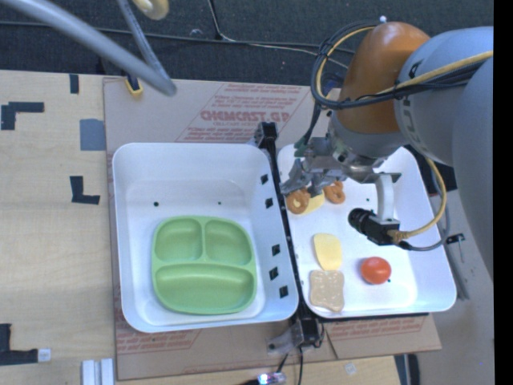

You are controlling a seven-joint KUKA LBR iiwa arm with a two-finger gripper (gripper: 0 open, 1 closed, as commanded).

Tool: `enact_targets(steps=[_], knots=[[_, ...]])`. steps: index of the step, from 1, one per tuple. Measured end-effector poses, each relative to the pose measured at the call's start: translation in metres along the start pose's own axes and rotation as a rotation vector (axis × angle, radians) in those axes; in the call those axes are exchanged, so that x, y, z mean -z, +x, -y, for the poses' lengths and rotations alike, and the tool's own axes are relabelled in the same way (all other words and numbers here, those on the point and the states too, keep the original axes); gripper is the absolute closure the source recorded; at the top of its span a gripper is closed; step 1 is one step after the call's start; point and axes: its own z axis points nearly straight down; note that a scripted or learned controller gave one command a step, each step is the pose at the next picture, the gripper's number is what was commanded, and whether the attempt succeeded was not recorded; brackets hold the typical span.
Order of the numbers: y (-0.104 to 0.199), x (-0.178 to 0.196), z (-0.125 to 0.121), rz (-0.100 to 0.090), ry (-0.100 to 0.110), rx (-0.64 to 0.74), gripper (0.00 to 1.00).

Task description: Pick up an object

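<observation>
My gripper hangs low over the upper left part of the right bin, under the grey wrist and orange band. Right below it lie a brown ring-shaped pretzel and a second pretzel on a yellow piece. Further down the bin rest a yellow cheese wedge, a slice of bread and a red tomato. The wrist hides the fingertips, so whether anything sits between them is unclear.
The left bin holds a green divided plate. A black divider with clips runs between the bins. A black cable end hangs over the right bin beside the cheese. Grey tubing crosses the top left.
</observation>
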Motion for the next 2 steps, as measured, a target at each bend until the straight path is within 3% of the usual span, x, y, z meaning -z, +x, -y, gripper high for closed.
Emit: enact_targets(steps=[2], knots=[[0.096,-0.012,-0.021,0.002,0.001,-0.002,1.00]])
